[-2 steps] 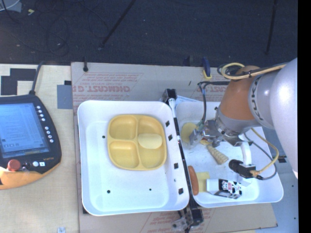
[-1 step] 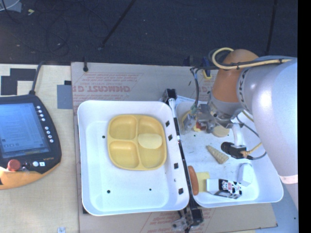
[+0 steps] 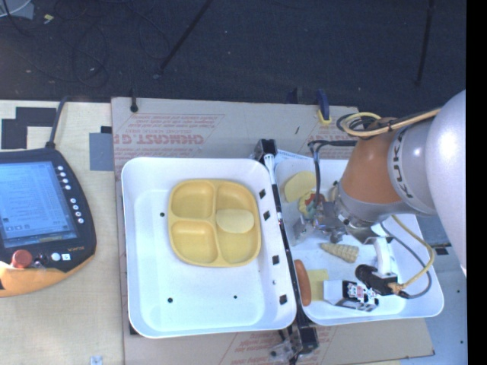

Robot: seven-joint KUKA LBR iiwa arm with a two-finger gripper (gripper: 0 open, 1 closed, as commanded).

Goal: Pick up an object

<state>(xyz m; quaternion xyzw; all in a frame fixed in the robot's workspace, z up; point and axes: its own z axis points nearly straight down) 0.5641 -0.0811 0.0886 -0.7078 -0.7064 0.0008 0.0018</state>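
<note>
I see gripper (image 3: 313, 220) low in right bin (image 3: 430, 299), among toy food; cannot tell finger state. Waffle cone (image 3: 338, 251) lies just beside it, hot dog (image 3: 303, 281) further toward near edge. Yellow divided plate (image 3: 213, 221) sits well apart in left bin (image 3: 144, 280).

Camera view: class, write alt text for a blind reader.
A grey and orange robot arm reaches down into the right white bin among toy foods, including an ice cream cone. The left bin holds a yellow divided plate.
</note>
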